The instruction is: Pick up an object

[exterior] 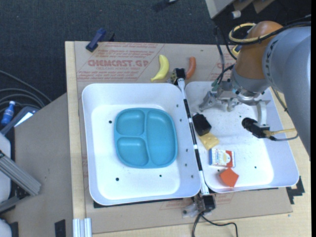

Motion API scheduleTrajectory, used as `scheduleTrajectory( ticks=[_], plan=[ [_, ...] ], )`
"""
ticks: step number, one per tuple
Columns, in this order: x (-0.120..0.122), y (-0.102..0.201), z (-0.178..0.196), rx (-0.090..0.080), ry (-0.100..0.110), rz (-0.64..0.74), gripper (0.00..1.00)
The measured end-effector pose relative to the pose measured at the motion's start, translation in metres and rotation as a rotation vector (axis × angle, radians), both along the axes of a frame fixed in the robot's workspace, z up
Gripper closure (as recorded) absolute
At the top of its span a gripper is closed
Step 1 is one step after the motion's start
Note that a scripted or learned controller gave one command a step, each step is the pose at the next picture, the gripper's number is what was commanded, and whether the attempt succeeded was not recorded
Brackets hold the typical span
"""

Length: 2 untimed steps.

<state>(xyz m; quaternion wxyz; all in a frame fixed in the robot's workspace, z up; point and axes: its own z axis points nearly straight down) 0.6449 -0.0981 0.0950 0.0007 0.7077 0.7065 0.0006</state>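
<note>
My gripper (pixel 216 106) sits over the far part of the right bin (pixel 281 157), close to the wall it shares with the left bin (pixel 94 132). Its two fingers (pixel 203 105) are splayed well apart, with bare white bin floor between them, so I have hold of nothing. My arm (pixel 291 68) comes in from the right, the orange band (pixel 254 53) just above the wrist. The things I could pick all lie in the right bin, nearer the camera than my gripper and strung along the shared wall. A black block (pixel 201 124) is closest, just beside one fingertip but apart from it as far as I can tell. A yellow wedge (pixel 209 141) comes next, touching or nearly touching the block. Then there is a small white carton (pixel 221 157) with blue and red print, and an orange block (pixel 228 177) near the front rim. The left bin holds a blue plate (pixel 146 137) with three compartments, lying flat in the middle. Beyond the bins, on the bench (pixel 118 60), are a banana (pixel 160 68) and a short orange-red stick (pixel 190 67) — and a blue thing (pixel 95 40) at the far corner.
</note>
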Motion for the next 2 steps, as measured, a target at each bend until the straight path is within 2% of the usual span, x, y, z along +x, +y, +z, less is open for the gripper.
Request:
scheduleTrajectory(
  ticks=[1, 2],
  plan=[
    [0.0005, 0.0003, 0.0102, 0.000, -0.002, 0.000, 1.00],
    [0.0004, 0.0003, 0.0101, 0.000, -0.001, -0.001, 0.00]
  ],
)
